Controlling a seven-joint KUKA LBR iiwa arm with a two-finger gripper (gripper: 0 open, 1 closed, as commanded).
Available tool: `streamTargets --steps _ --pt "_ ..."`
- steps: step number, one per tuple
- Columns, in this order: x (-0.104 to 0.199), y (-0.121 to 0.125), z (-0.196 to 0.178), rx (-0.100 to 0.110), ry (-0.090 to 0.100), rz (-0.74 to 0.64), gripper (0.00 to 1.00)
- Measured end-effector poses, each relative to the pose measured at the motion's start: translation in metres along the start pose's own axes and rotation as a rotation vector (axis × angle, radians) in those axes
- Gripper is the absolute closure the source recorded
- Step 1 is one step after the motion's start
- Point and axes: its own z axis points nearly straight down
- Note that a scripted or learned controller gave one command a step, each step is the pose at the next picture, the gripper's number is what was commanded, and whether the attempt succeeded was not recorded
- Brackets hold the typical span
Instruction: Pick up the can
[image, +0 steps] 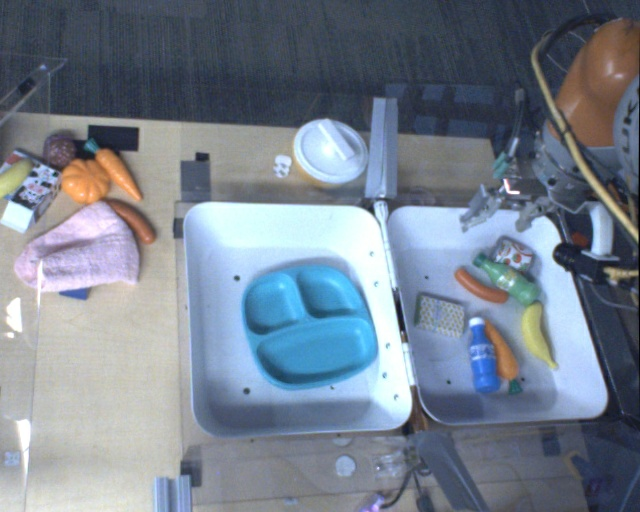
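The tool (508, 203) hangs over the far rim of the right bin (440, 395), its thin fingers (478, 210) splayed apart and pinching nothing. The can (514, 254), a small tin with a red and white label, lies tipped near the bin's far right corner, just short of the tool. A green bottle (508, 280) rests touching the can's near side, with a sausage (481, 286) just beside that. Farther toward the front lie a banana (538, 335), a blue bottle (482, 355), a carrot (503, 352) and a patterned sponge (440, 314).

The step in hand looks like the approach. A clean pick would likely mean lowering straight over the can with the fingers straddling its short width, keeping one finger out of the narrow seam against the green bottle, and closing only once seated low; a shallow grip risks the tin rolling free.
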Motion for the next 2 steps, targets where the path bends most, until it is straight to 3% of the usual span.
streamTargets --steps 1,2 --pt "-0.054 0.007 0.044 -0.001 -0.001 -0.16 0.0" --pt "-0.089 0.017 0.144 -0.007 -0.002 -0.203 0.0"
